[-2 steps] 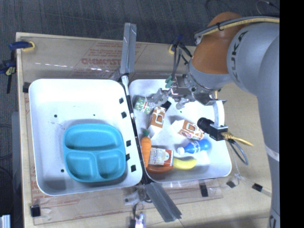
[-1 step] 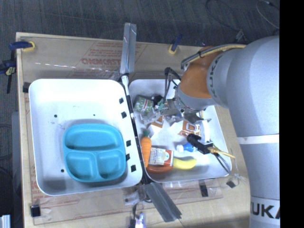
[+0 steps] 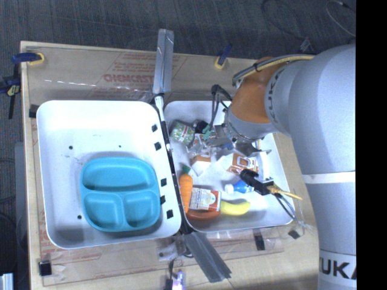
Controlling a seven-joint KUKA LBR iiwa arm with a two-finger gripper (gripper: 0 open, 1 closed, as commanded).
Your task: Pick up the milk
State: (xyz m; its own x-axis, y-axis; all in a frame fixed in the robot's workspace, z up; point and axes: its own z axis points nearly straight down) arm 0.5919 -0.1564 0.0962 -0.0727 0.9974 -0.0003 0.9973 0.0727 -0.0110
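Floor: we see dark grey carpet (image 3: 91,11) around the surface, with cables lying at the top right.
Surface: we see a pale wooden board (image 3: 91,71) bearing faded red lettering.
Clamps: blue ones (image 3: 24,58) grip its left edge.
Light: even, soft shadows.

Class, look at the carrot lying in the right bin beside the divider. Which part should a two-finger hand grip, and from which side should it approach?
Grip the carrot across its thick middle, coming straight down from above. It lies flat with its long axis running along the divider, so the fingers would probably best close across its narrow width. The carton crowds its other side, leaving little finger room, so a slightly higher grip point may be safer.
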